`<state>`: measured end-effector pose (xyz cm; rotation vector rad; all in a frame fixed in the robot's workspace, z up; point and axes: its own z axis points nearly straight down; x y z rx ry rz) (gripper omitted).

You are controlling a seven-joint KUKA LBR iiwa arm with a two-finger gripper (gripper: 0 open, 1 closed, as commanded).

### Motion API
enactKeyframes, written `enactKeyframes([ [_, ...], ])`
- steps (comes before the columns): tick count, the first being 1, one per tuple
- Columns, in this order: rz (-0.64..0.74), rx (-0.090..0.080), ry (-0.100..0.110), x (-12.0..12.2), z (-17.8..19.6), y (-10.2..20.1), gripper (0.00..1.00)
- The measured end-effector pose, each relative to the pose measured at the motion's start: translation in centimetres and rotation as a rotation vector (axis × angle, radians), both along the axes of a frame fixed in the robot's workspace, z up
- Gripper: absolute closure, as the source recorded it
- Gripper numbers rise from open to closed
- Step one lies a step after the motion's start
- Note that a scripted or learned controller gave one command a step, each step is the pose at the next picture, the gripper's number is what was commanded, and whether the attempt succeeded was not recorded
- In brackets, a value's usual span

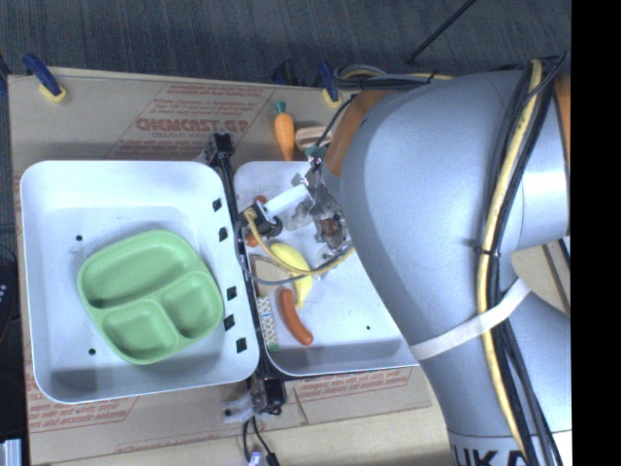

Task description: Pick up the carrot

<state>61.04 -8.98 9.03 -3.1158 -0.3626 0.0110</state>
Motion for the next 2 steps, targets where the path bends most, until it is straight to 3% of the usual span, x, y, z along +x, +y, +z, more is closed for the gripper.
enactKeyframes([
  [1, 0.008, 0.004, 0.004, 0.0, 1.1, 0.1, 1.0],
  [2, 0.024, -0.001, -0.004, 2.2, 11.9, 4.6, 1.0],
])
